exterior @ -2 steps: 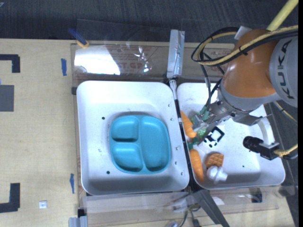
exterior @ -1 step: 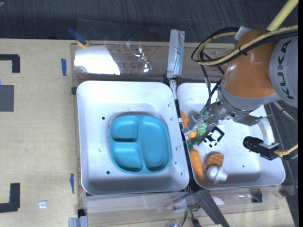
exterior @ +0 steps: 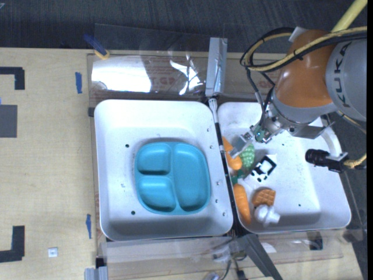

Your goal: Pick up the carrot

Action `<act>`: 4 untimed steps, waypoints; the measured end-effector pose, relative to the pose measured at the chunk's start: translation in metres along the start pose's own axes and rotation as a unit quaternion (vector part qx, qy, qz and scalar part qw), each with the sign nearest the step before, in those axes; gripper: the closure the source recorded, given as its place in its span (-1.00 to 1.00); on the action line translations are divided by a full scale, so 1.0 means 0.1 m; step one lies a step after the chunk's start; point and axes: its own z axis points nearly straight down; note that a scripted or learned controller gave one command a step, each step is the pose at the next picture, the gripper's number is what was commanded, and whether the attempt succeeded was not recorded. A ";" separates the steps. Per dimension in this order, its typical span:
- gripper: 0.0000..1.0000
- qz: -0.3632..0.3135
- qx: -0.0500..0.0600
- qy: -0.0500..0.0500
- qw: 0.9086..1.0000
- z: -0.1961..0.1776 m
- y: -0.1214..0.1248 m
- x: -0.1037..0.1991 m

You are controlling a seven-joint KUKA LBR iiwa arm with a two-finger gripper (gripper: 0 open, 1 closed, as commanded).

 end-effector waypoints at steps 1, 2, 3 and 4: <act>-1.00 -0.142 0.001 0.002 0.990 -0.01 -0.32 0.59; -1.00 -0.287 -0.001 -0.002 0.958 -0.01 -0.08 -0.07; -1.00 -0.461 -0.001 0.001 0.888 -0.01 -0.35 0.13; -1.00 -0.503 -0.002 -0.001 0.864 -0.02 0.09 0.34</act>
